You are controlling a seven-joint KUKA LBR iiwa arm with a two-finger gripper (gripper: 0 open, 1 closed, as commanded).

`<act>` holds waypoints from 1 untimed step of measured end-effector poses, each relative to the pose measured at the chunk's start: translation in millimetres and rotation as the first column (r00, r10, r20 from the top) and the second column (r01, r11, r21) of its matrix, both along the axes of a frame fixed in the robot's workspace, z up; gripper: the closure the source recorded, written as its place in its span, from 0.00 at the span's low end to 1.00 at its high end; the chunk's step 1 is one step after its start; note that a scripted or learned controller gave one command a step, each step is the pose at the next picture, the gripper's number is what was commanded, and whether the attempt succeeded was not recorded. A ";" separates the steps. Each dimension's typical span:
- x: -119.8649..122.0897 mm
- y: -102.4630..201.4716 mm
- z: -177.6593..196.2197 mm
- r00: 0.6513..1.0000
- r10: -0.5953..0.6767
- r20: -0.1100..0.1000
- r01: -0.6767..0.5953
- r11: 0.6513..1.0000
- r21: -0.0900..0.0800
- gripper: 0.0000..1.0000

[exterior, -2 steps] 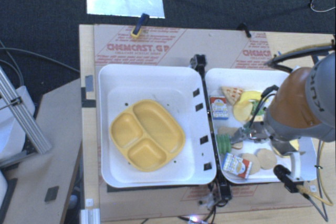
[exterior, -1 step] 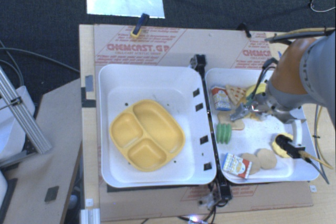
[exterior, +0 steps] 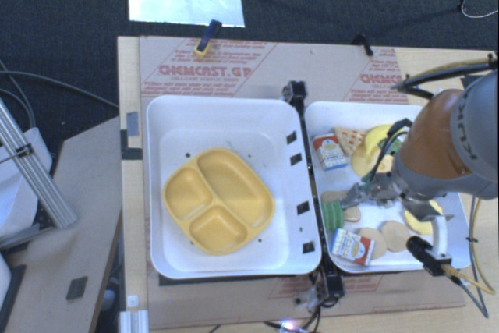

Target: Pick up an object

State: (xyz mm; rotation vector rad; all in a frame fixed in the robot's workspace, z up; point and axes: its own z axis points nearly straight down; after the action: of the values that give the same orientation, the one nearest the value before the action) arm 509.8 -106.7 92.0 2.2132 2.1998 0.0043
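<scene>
End effector [exterior: 360, 193] low in right bin [exterior: 460, 257], among toy food; finger state cannot be told. Nearest items: green piece [exterior: 333, 214], red-white carton [exterior: 351, 246], tan discs [exterior: 383, 236]. Left bin [exterior: 164, 121] holds yellow tray [exterior: 218, 200].
</scene>
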 end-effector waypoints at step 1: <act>72.4 -6.4 -5.0 1.000 0.012 -0.008 -0.012 1.000 0.012 0.00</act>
State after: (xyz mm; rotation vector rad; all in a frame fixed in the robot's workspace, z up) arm 582.2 -113.2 87.0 2.2095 2.2230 0.0085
